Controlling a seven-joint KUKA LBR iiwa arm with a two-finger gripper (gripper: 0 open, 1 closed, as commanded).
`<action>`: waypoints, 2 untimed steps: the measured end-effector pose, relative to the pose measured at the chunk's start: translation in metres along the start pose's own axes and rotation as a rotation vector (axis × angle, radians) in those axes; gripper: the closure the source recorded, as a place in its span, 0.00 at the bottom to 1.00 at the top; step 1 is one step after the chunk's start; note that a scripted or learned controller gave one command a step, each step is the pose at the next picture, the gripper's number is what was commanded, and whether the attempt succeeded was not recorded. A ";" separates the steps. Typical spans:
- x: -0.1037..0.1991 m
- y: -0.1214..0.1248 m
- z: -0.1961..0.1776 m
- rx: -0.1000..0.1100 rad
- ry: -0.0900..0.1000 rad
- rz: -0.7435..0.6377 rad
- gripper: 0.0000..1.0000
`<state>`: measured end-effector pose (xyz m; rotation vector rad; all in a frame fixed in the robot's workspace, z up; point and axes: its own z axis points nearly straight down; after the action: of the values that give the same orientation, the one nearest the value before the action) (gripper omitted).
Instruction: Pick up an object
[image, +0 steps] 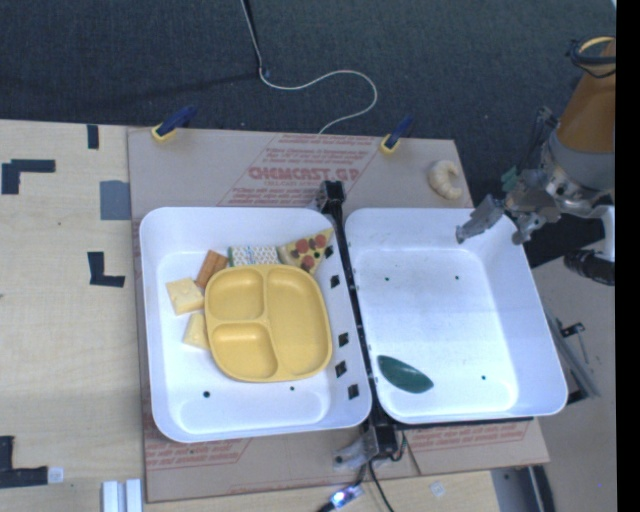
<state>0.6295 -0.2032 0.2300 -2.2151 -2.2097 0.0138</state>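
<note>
From above, a tan bench (60, 330) marked with black tape pieces bears a brown cardboard sheet (290, 170) clipped at its far edge by two yellow-and-blue clamps, with dark carpet beyond and a white cable looping across it. On the cardboard sit two white bins: the left bin (170, 400) holds a yellow divided plate (268, 322) with small toy food pieces along its far and left sides, while the right bin (500, 300) holds a dark green object (405, 375) near its near-left corner. The gripper (495, 220) hangs over the right bin's far-right rim, holding nothing, its fingers slightly spread, and a pale ring-shaped item (447, 178) lies on the cardboard just beyond that bin.
</note>
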 end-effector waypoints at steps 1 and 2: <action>0.001 0.003 -0.009 -0.014 -0.003 -0.004 0.00; 0.000 0.005 0.055 -0.009 -0.003 -0.004 0.00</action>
<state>0.6334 -0.2027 0.1748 -2.2169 -2.2203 0.0067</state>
